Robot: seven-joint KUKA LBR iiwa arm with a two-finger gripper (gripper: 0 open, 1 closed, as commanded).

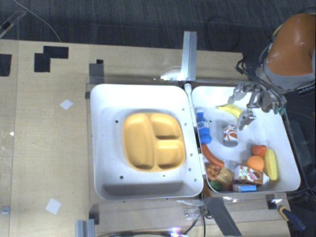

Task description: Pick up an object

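Presently, item one: the gripper [245,116] hangs over the upper part of the right bin [291,154], its pale fingers pointing down and leftward, nothing seen between them; whether they are spread or closed cannot be told. Above it the wrist shows cables and metal fittings, and the arm [292,46] rises to a broad orange band at the upper right of the view. Just left of the fingertips lies a yellow banana [230,110]; just below them stands a small can [230,135] with a red and white label, its writing too small to read. Against the bin's left wall lies a blue bottle [202,127] with a white cap, label illegible. Lower down: a red sausage-shaped piece [213,155], an orange ball [255,162], a tomato-like red piece [259,150], a corn cob [270,163] near the right wall, a small carton [249,175] with printed faces that cannot be read, and a flat blue-and-red item [244,187] at the bottom edge. The left bin [103,132] holds a yellow divided tray [153,140], three compartments, lying flat at centre. Both bins sit touching side by side on a light wooden bench [44,147] marked with black tape squares [52,56]; dark carpet [123,9] runs beyond.
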